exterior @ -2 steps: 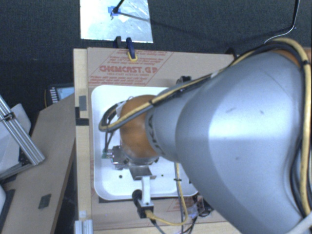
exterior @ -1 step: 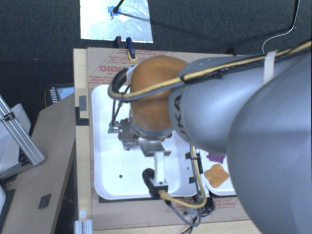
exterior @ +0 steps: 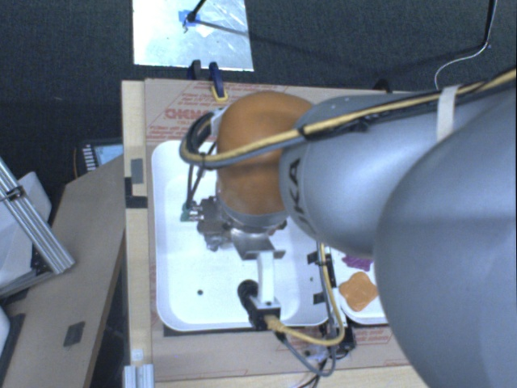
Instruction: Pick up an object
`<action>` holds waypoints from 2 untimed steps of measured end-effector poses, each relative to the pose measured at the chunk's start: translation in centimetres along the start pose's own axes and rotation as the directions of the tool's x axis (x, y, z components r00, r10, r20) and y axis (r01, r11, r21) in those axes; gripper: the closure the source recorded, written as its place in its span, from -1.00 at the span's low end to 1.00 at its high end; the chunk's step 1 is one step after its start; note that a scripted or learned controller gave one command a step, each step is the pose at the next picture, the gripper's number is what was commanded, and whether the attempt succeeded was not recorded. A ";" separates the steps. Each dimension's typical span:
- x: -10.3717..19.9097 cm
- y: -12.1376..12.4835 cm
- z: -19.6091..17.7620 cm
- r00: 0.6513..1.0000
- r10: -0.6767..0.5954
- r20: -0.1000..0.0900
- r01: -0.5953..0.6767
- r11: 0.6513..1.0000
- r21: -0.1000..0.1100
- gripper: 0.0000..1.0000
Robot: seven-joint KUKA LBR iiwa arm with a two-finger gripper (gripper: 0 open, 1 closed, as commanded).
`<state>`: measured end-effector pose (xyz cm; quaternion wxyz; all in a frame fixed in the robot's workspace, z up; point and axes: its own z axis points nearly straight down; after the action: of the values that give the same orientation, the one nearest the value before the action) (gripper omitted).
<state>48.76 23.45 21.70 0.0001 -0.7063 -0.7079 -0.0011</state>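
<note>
A workbench is seen from above at a slant, and much of the scene is covered by the grey robot arm [exterior: 404,208], which has an orange band [exterior: 254,156] above its wrist.

The left bin [exterior: 174,297], shallow and white, is taken as the landmark. The wrist is held over the middle of the left bin, and the gripper [exterior: 214,229] is largely hidden beneath it, low above the bin floor. Whether the gripper is open or closed cannot be told, and nothing can be seen held in it.

Beyond the right rim of the left bin, a corner of the right bin [exterior: 367,320] is seen below the arm. Two candidate objects are found there: a flat orange-tan piece [exterior: 358,291] and, just behind it, a purple piece [exterior: 356,262], partly covered by the arm. On the visible floor of the left bin only a small dark speck [exterior: 200,292] is made out.

The pick is judged not yet done. An object has still to be gripped and lifted, and the gripper is placed well apart from both pieces.

Behind the left bin, red printing is seen on a cardboard sheet [exterior: 182,113]. It is too blurred to be read with confidence. On the arm, the letters "KA" [exterior: 291,188] can be read.
</note>
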 end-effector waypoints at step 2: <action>0.1 0.1 -16.7 1.000 -0.002 -0.008 0.002 1.000 -0.016 1.00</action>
<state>48.83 23.47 38.36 -0.0028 -0.7055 -0.7087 -0.0095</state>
